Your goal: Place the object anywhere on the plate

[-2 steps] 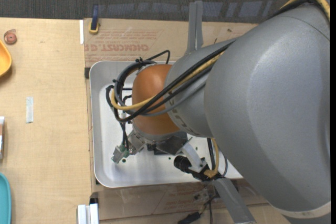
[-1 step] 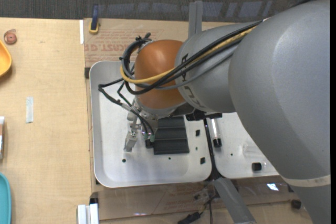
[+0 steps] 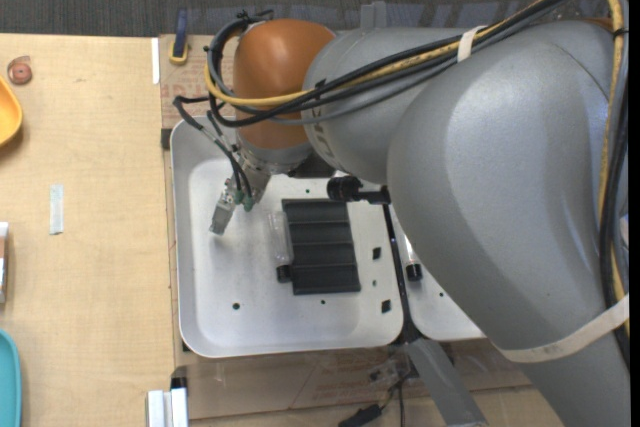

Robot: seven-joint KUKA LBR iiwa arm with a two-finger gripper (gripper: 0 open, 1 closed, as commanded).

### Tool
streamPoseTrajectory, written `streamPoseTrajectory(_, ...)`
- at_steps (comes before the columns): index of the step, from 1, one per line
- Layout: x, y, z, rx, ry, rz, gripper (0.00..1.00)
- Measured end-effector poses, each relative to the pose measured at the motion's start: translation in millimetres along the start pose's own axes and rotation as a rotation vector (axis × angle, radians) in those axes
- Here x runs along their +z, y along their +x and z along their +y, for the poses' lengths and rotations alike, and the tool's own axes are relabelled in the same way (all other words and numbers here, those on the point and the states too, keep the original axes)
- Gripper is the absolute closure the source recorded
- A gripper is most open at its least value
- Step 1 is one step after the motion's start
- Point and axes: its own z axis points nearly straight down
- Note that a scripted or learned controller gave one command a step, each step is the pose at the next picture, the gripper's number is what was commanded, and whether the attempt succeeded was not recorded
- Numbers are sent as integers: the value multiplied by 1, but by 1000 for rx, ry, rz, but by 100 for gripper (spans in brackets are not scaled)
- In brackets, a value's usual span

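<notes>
Gripper [image 3: 222, 215] hangs low over the left bin [image 3: 200, 315], at about ten o'clock from the bin's middle and near its left wall, tilted toward seven o'clock. From this slanted view I cannot tell whether it is released or clenched, or whether anything is caught in it. The arm [image 3: 500, 165] comes in from three o'clock and hides most of the right bin [image 3: 440, 315] and the back of the left one. Which thing is the object cannot be made out. A green speck [image 3: 246, 204] sits right against the gripper, too small to say whether it is the object or part of the tool. The visible floor of the left bin is plain white with a few small dark holes. On the worktop [image 3: 100, 165], at nine o'clock and well apart from the bin, lie an orange curved thing [image 3: 8, 120], a teal curved edge [image 3: 6, 375] at about seven o'clock, a pale strip [image 3: 56, 211] and a small reddish disc [image 3: 18, 70]. Either curved piece could be the plate. I judge that an object this easily hidden is small and light, likely to slip or tip, and best pinched across its narrow middle, low down.
</notes>
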Motion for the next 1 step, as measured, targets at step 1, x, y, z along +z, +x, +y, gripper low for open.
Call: streamPoseTrajectory(1,-10,-2,-1,3,-1,-2,100)
